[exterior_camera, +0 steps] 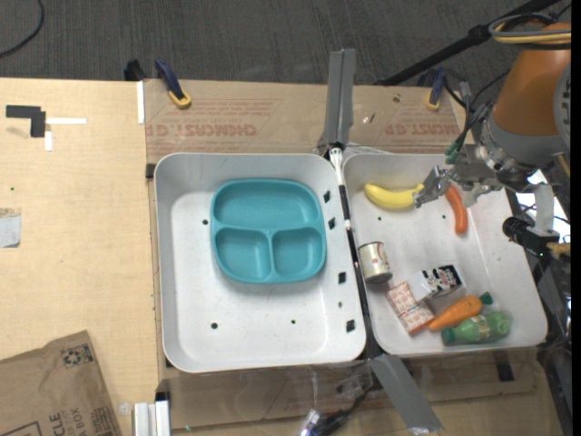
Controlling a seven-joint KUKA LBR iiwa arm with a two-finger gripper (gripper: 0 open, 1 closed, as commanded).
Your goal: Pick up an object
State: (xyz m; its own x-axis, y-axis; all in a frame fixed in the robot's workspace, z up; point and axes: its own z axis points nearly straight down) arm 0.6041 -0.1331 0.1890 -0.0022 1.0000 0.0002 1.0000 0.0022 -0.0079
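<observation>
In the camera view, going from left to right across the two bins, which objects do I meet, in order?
Teal divided plate → small can → banana → pink box → orange sausage. The carton, the carrot and the green bottle overlap in this order, so I omit them.

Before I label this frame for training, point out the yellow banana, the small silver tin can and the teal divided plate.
yellow banana [390, 195], camera view, middle of its curved body
small silver tin can [373, 262], camera view, its side wall
teal divided plate [221, 209], camera view, bare left rim
</observation>
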